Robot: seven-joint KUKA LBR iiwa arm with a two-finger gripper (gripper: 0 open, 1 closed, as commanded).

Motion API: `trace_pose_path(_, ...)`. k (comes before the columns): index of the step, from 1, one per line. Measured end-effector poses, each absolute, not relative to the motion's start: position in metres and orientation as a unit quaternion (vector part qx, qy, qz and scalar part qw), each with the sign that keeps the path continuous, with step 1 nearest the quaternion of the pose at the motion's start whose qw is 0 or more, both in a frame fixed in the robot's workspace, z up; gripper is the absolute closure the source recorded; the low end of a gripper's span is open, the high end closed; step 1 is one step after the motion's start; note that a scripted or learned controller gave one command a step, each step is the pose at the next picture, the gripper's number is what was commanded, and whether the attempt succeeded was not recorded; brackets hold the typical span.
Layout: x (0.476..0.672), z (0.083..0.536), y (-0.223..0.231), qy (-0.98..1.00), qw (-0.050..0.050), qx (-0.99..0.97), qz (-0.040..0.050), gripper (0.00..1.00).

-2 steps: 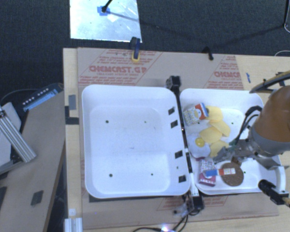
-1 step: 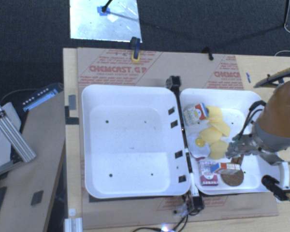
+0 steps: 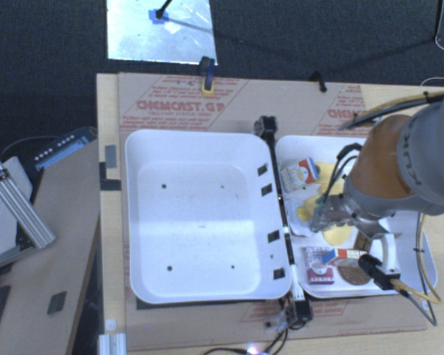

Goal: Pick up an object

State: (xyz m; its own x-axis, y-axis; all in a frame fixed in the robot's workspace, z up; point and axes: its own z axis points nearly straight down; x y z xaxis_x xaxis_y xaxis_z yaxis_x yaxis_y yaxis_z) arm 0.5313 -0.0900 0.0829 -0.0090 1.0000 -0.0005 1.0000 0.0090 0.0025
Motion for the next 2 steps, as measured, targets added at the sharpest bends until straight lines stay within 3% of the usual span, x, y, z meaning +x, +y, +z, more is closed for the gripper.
trace_pose_path(1,0.556,0.242,-0.051,0.711,0.007,0.703,0.0075,1.0)
trace_pose_path(2,0.498,0.26,-0.038,0.709,0.0,0.705,0.0009,1.0)
